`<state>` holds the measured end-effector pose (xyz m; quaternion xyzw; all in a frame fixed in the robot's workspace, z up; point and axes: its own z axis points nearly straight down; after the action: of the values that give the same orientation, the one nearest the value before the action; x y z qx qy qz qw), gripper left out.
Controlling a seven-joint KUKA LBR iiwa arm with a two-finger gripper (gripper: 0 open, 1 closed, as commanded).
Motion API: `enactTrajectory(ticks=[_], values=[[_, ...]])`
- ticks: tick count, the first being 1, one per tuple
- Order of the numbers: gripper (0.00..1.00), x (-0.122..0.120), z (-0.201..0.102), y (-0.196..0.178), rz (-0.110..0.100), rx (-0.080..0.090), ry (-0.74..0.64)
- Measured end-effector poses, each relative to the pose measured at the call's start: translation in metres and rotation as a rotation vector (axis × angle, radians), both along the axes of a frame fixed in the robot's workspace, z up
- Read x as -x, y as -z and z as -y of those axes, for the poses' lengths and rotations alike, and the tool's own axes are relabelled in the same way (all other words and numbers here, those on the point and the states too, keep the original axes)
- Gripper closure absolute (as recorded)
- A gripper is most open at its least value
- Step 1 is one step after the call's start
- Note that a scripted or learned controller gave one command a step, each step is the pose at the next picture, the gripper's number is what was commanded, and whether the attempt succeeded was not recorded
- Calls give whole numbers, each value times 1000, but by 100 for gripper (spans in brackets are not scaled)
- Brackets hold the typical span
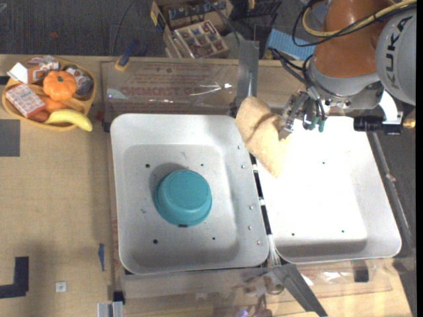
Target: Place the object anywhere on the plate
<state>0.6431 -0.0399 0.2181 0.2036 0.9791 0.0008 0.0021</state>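
Observation:
A teal round plate (184, 197) lies in the middle of the left white bin (132, 144). A soft beige lump, like a cloth or a piece of bread (261, 140), hangs over the divide between the two bins, near their back edge. My gripper (285, 128) reaches in from the right, and its fingers pinch the lump's right edge, so it is shut on it. The lump is up and to the right of the plate, well apart from it.
The right white bin (330, 197) lies under the arm. A bowl of toy fruit (49, 94) with a banana sits on the bench at the far left. A clear plastic panel (172, 84) stands behind the left bin.

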Motion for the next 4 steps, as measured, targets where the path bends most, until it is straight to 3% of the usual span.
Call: enactTrajectory(ticks=[1, 3, 4], values=[[100, 19, -34, -4, 0, 0, -397], [100, 72, -132, -21, -1, 0, -415], [100, 100, -179, -8, -2, 0, -413]])
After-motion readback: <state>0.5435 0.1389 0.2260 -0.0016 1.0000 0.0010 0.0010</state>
